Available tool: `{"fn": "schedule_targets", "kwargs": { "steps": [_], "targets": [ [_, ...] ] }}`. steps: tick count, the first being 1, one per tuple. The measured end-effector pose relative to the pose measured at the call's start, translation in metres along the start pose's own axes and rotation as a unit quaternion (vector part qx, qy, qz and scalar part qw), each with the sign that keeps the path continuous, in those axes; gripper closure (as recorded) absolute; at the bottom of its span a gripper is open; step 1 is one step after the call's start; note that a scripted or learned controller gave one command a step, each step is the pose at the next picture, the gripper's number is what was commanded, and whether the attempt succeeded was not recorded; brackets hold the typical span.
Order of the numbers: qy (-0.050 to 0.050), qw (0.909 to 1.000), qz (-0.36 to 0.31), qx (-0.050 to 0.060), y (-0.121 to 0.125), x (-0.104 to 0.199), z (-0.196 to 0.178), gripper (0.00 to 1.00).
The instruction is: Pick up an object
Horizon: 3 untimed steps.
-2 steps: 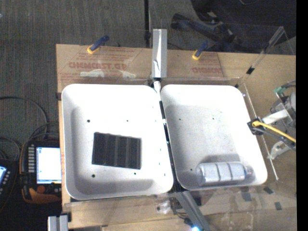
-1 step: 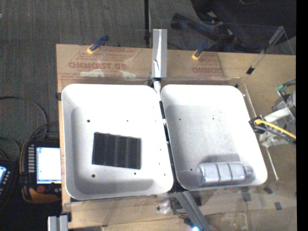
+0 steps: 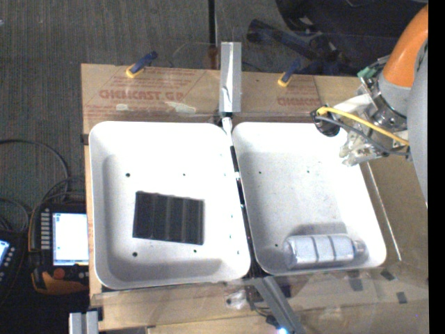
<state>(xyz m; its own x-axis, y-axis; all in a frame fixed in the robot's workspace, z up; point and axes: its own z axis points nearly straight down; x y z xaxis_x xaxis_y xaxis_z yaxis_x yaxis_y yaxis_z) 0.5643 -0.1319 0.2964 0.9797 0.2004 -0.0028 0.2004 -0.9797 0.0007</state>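
Note:
A black ribbed rectangular block (image 3: 168, 218) lies flat in the middle of the left bin (image 3: 104, 152). A grey ribbed block of similar shape (image 3: 323, 250) rests near the front wall of the right bin (image 3: 292, 138). My gripper (image 3: 358, 150) hangs over the right bin's far right corner, at the end of the grey arm with its orange band (image 3: 409, 51). It is well apart from both blocks, and a yellow cable (image 3: 348, 114) loops along the wrist.
A metal divider post (image 3: 229, 85) stands at the back between the bins. Two clamps (image 3: 141, 63) (image 3: 290, 74) hold the brown board behind them. A handheld pendant (image 3: 59, 239) lies left of the bench.

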Motion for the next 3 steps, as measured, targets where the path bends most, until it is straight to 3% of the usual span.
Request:
{"fn": "schedule_targets", "kwargs": {
  "steps": [2,3],
  "targets": [
    [-0.005,1.0000,0.000,-0.002,0.001,-0.001,-0.017,1.00],
    [0.000,1.0000,-0.002,0.001,-0.124,0.006,-0.043,1.00]
  ]
}}
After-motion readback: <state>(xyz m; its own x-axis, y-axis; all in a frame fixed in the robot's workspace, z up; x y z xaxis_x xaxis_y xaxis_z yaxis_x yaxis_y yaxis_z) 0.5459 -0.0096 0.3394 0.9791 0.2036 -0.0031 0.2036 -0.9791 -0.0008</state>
